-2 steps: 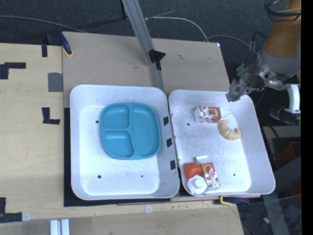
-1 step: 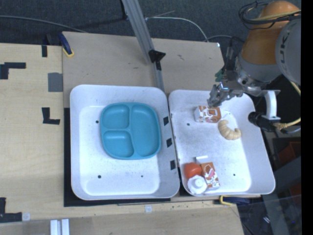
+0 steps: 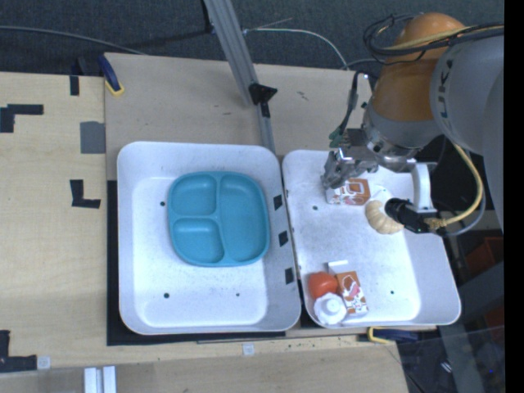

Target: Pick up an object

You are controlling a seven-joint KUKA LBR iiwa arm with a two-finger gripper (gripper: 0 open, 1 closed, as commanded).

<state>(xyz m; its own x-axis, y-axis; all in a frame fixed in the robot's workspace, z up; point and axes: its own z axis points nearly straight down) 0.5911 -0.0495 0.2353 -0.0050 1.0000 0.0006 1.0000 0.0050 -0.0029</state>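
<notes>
My gripper (image 3: 336, 174) hangs over the far end of the right bin (image 3: 409, 301), its tip right beside a small orange and white packet (image 3: 356, 192). A tan, croissant-like pastry (image 3: 381, 217) lies just to the right of that packet. At the near end of the same bin sit a red tomato-like piece (image 3: 322, 284), a white bottle (image 3: 330, 309) and an orange and white carton (image 3: 352, 293). The wrist hides the fingertips from above.
The left bin (image 3: 143, 301) holds a blue sectioned plate (image 3: 219, 218). A grey metal pole (image 3: 233, 39) slants in from the top and ends near the two bins' shared far corner. Black cables loop by the arm at the right.
</notes>
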